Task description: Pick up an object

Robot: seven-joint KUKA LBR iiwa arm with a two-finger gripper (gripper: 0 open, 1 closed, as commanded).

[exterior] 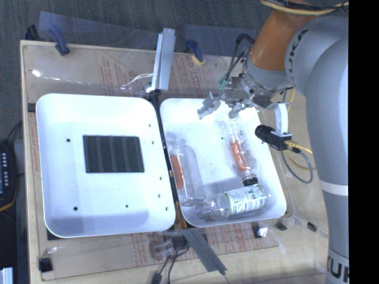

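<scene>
The right bin [269, 158] holds three clear plastic bottles. The bottle with orange contents [238, 149] lies flat in the bin's right half, its long axis running from upper left to lower right, with the dark cap at the lower-right end pointing toward the bin's near right corner. A second clear bottle with an orange strip [182, 169] lies along the bin's left wall, long axis nearly parallel to that wall, running far to near. A third, the labelled bottle [237, 202], lies across the near end of the bin, long axis roughly left to right, tilted slightly up at its right end; its right end sits just beside the dark cap of the first bottle. The gripper [221, 107] hangs over the far edge of the right bin with its two fingers spread apart and nothing between them. The bottle with orange contents begins just below the gripper and extends away from it toward the near side; the other two bottles lie well apart from the gripper. The left bin [53, 158] shows a dark rectangular grille [113, 154] in its floor.
</scene>
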